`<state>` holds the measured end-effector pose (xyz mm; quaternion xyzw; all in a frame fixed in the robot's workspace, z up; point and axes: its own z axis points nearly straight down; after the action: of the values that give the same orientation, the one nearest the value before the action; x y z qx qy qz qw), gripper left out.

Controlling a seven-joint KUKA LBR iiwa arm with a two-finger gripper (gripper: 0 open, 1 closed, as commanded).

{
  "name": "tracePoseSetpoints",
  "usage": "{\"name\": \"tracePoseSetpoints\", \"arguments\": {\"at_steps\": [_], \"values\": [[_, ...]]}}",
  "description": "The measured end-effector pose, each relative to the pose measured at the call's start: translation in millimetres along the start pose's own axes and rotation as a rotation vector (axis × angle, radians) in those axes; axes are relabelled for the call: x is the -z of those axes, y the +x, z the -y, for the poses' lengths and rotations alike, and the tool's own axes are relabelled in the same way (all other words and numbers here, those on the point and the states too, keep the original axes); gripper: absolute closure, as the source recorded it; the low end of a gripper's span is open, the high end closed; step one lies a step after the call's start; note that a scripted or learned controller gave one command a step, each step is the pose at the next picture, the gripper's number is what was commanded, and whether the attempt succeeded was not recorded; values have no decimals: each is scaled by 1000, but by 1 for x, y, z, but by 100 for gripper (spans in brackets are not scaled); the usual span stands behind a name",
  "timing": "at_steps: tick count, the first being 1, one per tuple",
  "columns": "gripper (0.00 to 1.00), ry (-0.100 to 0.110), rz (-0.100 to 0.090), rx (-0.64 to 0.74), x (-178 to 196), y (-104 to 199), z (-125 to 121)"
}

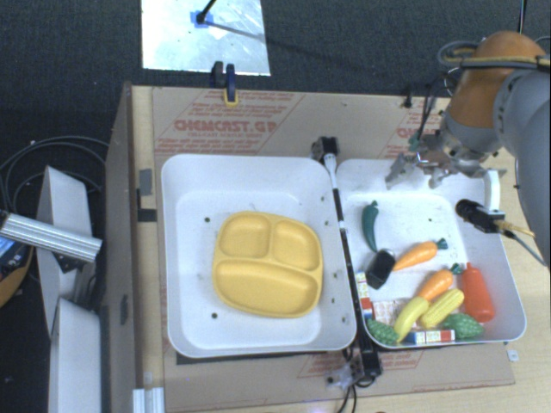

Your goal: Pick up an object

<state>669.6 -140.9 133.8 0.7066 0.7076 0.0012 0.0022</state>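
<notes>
White bins sit side by side on the counter [258, 114]; the left [185, 231] holds a yellow divided plate [267, 263]. Toy vegetables crowd the right bin's [508, 312] near corner, an orange carrot [417, 255] lying reachable. The end effector [424, 169] hovers at the far rim, splayed wide, empty.

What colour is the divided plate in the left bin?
Yellow. The divided plate shows plainly in the camera view, lying in the left bin.
</notes>
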Motion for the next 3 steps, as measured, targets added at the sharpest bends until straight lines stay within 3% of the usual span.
{"name": "tracePoseSetpoints", "arguments": {"at_steps": [1,2,3], "values": [[0,4,-2,2,-45,56,11],[0,2,0,0,-49,11,1],[0,1,-2,4,-17,59,0]]}}
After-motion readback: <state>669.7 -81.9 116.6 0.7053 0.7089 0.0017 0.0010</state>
